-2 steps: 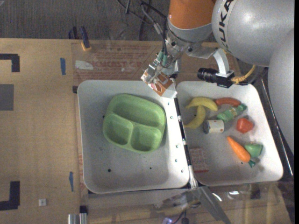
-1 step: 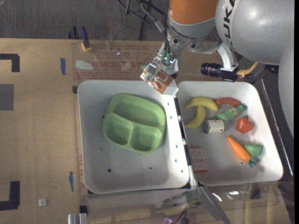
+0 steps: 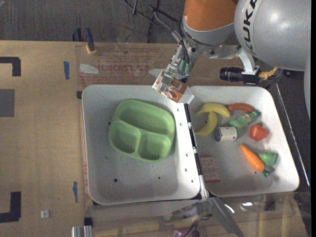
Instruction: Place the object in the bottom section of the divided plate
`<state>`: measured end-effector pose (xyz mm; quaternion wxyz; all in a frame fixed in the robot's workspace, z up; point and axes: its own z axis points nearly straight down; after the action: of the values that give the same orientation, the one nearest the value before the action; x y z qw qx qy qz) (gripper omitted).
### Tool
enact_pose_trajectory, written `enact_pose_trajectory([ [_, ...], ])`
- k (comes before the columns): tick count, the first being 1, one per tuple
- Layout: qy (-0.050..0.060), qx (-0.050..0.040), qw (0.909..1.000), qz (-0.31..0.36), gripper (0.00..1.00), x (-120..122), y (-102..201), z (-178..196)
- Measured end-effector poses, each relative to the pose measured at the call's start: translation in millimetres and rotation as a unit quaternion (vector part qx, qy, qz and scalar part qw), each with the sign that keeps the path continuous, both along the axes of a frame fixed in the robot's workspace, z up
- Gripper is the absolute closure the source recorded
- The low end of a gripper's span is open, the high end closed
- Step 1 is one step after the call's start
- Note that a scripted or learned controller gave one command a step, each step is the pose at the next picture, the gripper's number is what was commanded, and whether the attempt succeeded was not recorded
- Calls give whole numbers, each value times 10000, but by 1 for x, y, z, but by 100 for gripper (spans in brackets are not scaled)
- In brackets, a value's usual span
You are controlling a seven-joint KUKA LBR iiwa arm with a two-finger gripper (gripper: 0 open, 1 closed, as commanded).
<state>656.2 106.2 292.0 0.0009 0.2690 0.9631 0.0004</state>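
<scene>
A green divided plate [image 3: 142, 130] is seen in the left bin [image 3: 98, 177], set toward the upper middle of it and slightly turned. One long section is found along the plate's upper side and two smaller sections along its lower side; nothing is seen in any of them.

Above the rim where the two bins meet, the gripper [image 3: 174, 78] is held at the end of the grey arm [image 3: 276, 19]. A small carton [image 3: 169, 86], white with red and brown print, is clamped between its closed fingers and is lifted clear of the bins, tilted, just beyond the plate's upper right corner.

In the right bin [image 3: 289, 177] a yellow banana [image 3: 211, 117] is laid near the dividing rim. Beside it a small can [image 3: 226, 134], a green bottle [image 3: 245, 118] and a red sausage [image 3: 240, 107] are grouped. Further right a red strawberry [image 3: 258, 132] is placed, and below it an orange carrot [image 3: 252, 158] is laid next to a green piece [image 3: 268, 158]. A flat red-printed packet [image 3: 208, 168] is seen by the lower part of the dividing rim.
</scene>
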Motion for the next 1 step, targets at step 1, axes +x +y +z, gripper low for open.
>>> enact_pose_trajectory([
  [1, -34, 2, 9954, 953, 100, 4, -1, 13],
])
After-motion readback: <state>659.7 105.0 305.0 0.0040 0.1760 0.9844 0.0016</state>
